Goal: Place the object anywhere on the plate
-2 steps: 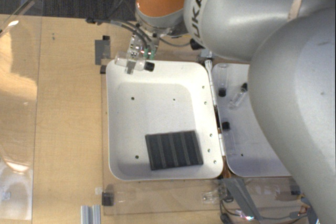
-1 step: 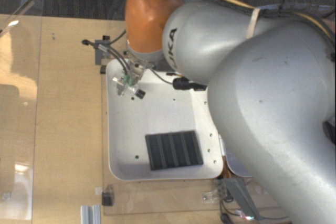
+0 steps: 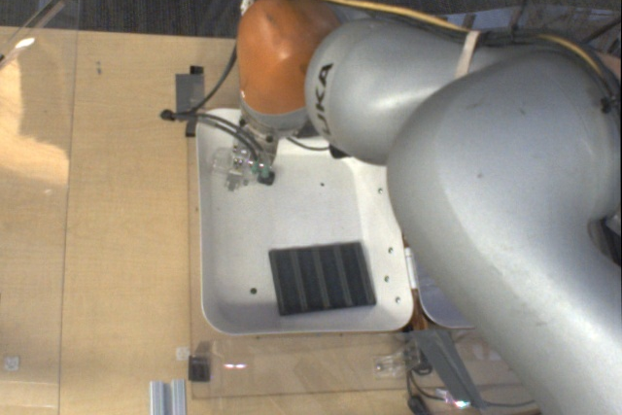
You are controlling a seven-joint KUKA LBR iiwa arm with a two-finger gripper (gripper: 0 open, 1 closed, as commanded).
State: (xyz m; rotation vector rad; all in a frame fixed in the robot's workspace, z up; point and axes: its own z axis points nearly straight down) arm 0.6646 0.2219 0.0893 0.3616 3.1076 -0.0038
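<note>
White bin: the one we care about. It sits on the wooden bench, and the arm leans over its far end.
Slab: dark, ribbed and rectangular. It lies flat on the bin floor near the front wall, well apart from the claw. We reckon it's the task's thing, though honestly it could be the plate instead.
Claw: hangs low over the bin's far left corner, under the orange band. It looks see-through against the white, so we can't tell if it's open or closed, or whether it's got anything.
Green speck: sits right by the claw tip. It could be part of the tool or a tiny object, and it's too small for us to call.
Step in hand: our guess is the claw is working that far corner, either on a pick there or just before a carry.
Doing it well: we'd come straight down and stay clear of the bin wall, which is just beside the claw. Then lift fully clear before crossing toward the slab, and set down flat in the middle of the ribs, not on an edge.
Hidden stuff: the arm covers the bin's far right corner and nearly all of the other bin, so anything lying there is anyone's guess.
</note>
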